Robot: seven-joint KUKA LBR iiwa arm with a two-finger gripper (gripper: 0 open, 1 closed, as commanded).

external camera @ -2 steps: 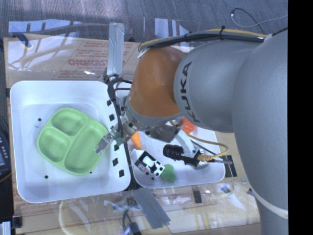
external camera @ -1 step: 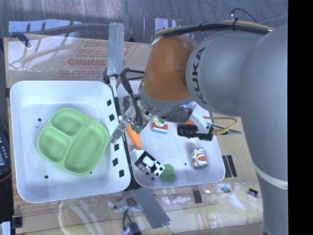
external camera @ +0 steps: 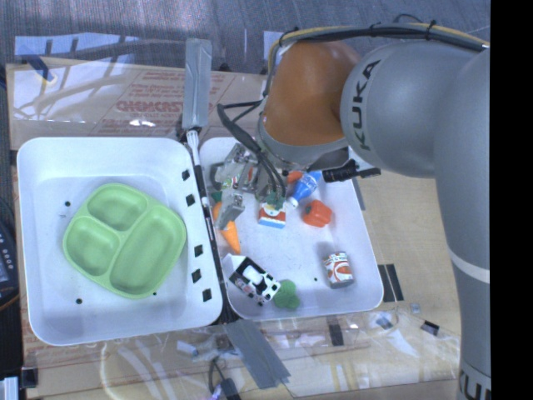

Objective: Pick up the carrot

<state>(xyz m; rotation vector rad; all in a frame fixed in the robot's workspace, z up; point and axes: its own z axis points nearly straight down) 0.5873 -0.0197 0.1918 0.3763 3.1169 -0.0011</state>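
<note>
**Now: 2 bins, carrot in the right one**

Largest is the grey arm (external camera: 416, 98), reaching over the right bin (external camera: 366, 257). The left bin (external camera: 33, 248) holds 1 green divided plate (external camera: 125, 238). The right bin holds a black-and-white carton (external camera: 254, 282), a small can (external camera: 337, 269), a red-orange vegetable (external camera: 316, 213), a green piece (external camera: 287, 295) and the carrot (external camera: 231, 237), by its left wall. The tool (external camera: 231, 192) hangs just above the carrot; whether it is clenched, I cannot tell.
</note>
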